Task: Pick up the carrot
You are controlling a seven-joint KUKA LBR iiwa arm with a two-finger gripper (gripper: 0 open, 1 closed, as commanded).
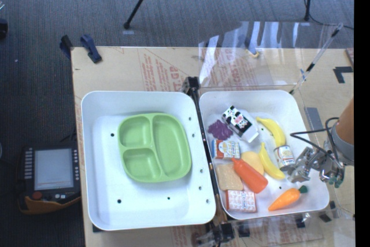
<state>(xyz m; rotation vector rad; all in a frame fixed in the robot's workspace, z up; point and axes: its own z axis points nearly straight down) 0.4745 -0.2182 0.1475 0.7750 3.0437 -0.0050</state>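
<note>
Camera view cuts the arm off at the right edge, so little more than its wrist and the gripper (315,166) can be seen, low over the right bin (289,102). Its metal parts blur together, and I cannot tell whether it is clenched or released; nothing is clearly seen in its grasp. One carrot (285,199) lies just below and to the left of the gripper, apart from it, green end toward it. Two bananas (272,147) lie left of the gripper, with one small can (284,156) just beside it. Farther left lie one orange-red bottle (250,176), one cow-print carton (239,122), one purple piece (219,129) too small to identify, and three flat packets with unreadable print. Well to the left, the left bin (98,124) holds one green divided tray (154,146).
</note>
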